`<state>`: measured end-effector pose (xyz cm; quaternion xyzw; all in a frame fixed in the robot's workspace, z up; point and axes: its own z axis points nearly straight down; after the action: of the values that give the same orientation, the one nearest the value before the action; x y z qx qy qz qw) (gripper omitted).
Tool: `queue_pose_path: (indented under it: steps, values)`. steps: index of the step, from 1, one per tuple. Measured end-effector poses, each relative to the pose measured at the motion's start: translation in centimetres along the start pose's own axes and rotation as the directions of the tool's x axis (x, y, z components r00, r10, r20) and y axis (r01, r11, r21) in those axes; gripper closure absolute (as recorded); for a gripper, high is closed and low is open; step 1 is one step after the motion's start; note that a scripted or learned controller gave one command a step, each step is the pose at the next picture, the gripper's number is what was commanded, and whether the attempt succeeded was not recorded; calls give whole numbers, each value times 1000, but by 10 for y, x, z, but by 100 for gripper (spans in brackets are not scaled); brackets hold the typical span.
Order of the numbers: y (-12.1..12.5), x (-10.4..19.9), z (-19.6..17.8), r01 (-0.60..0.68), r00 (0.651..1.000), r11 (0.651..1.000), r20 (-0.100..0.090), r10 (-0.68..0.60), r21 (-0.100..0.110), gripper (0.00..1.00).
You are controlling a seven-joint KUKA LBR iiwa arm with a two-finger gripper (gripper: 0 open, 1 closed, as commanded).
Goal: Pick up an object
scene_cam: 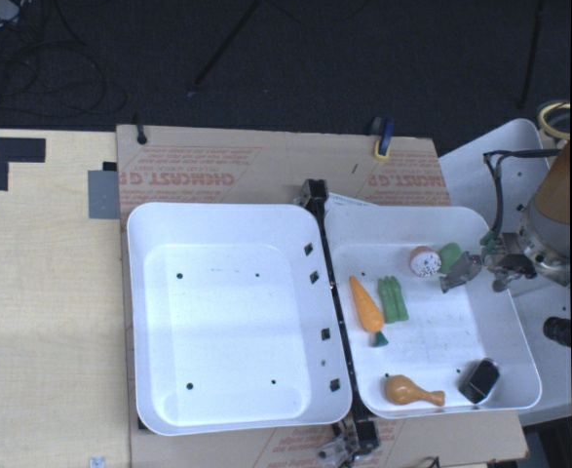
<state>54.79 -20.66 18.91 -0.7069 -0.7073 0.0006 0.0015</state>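
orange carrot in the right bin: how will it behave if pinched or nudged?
The carrot tapers to a point, so it would probably roll in an arc when nudged. It looks like smooth plastic, likely light and stiff, and could squirt out of a pinch near the narrow end.

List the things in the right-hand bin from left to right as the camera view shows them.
Orange carrot → green bean bundle → yellow pear-shaped gourd → white speckled ball → green block → black object.
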Motion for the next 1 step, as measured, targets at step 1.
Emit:
queue_pose_path:
  steps: [1]
  values:
    - [-5, 30, 106, 0, 1000, 1000, 1, 0, -1, 0]
